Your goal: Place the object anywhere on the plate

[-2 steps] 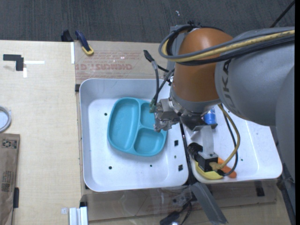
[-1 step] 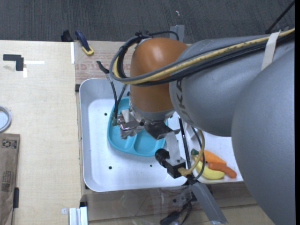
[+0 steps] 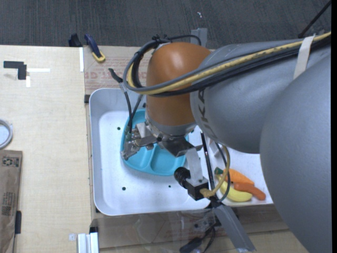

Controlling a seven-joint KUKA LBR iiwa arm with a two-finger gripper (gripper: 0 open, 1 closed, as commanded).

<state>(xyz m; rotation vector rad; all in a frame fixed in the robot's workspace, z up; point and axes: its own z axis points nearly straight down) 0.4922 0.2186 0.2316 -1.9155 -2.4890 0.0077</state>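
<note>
Pale wooden bench (image 3: 47,120); white bin (image 3: 105,194); dark carpet (image 3: 105,9) beyond

plate (image 3: 152,165): mostly under arm (image 3: 231,99) | carrot (image 3: 247,183): partly covered by arm

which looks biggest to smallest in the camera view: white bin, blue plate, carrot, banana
1. white bin, by far the largest.
2. blue plate, though the arm hides part of it.
3. carrot and banana: both small and partly covered by the arm and cables, too alike to rank.
</note>
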